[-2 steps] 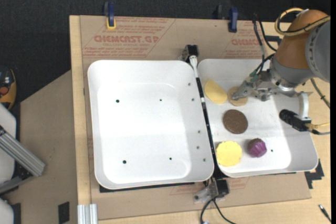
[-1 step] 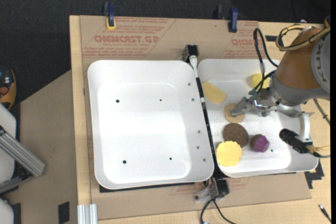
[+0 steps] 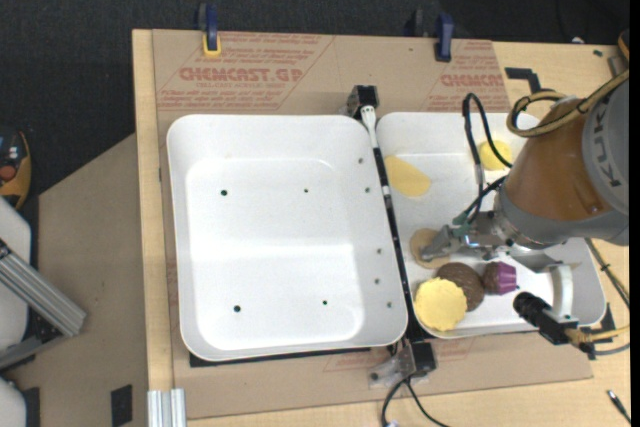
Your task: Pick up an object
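Two shallow white plastic bins sit side by side on the brown board-covered worktop (image 3: 300, 65), and all the action is in the right bin (image 3: 440, 130). The grey arm with the orange band (image 3: 560, 175) reaches in from the right, and its tool (image 3: 445, 245) is down low near the middle of that bin, pointing left. Whether the tool is wide or narrow, I cannot tell from this angle.

Right at the tool's tip lies a small tan rounded piece (image 3: 425, 243), close enough that touching or not is unclear. Just below sits a dark brown round object (image 3: 465, 280), and touching it on the lower left a pale yellow round ruffled object (image 3: 440, 305). A purple cup-like object (image 3: 500, 277) lies just right of the brown one. Further up the bin rests a flat yellow oval piece (image 3: 408, 177), well apart from the tool, and another yellow object (image 3: 492, 153) peeks out beside the arm.

The left bin (image 3: 190, 215) shows its bare white floor with a few dark dots.
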`<action>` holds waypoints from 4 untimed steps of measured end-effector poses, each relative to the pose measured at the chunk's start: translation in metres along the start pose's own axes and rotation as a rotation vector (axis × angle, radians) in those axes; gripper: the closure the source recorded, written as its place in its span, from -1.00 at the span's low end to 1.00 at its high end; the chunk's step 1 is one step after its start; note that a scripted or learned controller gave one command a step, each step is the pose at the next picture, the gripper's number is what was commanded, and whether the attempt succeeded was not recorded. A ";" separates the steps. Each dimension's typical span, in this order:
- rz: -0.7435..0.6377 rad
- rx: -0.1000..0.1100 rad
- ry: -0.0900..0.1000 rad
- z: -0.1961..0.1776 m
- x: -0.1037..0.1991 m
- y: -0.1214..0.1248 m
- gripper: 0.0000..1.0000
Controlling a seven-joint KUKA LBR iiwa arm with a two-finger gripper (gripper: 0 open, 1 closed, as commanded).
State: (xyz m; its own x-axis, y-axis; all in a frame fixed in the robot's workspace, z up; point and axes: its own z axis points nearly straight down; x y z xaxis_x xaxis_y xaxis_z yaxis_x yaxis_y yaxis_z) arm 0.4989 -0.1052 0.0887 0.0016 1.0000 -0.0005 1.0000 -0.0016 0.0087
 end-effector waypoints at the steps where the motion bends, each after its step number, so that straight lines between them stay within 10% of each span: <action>1: -0.001 -0.002 0.001 -0.010 0.000 0.002 1.00; 2: -0.010 -0.005 0.002 -0.174 0.065 -0.017 1.00; 3: -0.011 -0.015 0.001 -0.311 0.116 0.077 1.00; 4: -0.011 -0.001 0.003 -0.349 0.202 0.100 1.00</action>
State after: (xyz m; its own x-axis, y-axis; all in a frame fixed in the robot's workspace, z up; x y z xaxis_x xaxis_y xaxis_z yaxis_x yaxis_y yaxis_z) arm 0.5960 0.0964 0.4387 -0.0094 1.0000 0.0024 0.9999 0.0093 0.0094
